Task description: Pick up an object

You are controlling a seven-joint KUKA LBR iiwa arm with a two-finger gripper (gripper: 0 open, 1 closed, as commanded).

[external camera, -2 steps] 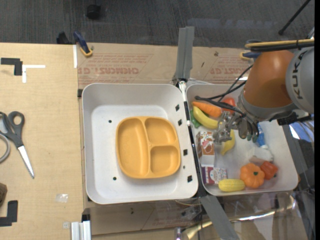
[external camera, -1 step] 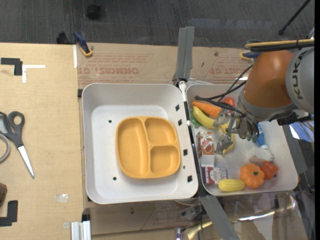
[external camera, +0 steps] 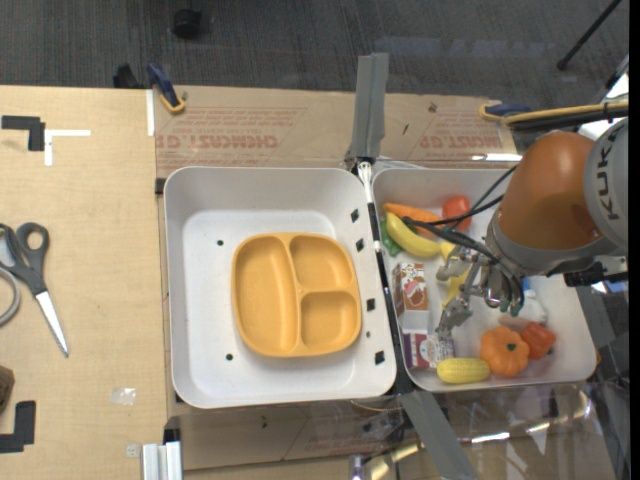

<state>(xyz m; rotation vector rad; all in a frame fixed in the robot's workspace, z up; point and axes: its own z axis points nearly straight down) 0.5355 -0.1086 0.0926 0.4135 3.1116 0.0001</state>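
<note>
The right bin [external camera: 575, 368] holds several toy foods: a yellow banana [external camera: 410, 236], an orange carrot [external camera: 412, 211], a red piece [external camera: 456, 208], an orange pumpkin [external camera: 503, 351], a yellow corn cob [external camera: 463, 370], a red pepper [external camera: 538, 339] and two printed packets [external camera: 413, 290]. My gripper [external camera: 460, 303] hangs low over the middle of this bin, its metal fingers pointing down-left, just above the pumpkin and right of the packets. I see nothing between the fingers. The orange wrist band [external camera: 548, 203] covers the bin's right back part.
The left bin [external camera: 190, 298] holds a yellow three-compartment plate [external camera: 296, 294]. Scissors [external camera: 38, 278] lie on the bench at far left. A divider with clips [external camera: 375, 268] separates the two bins. Cables run along the wrist.
</note>
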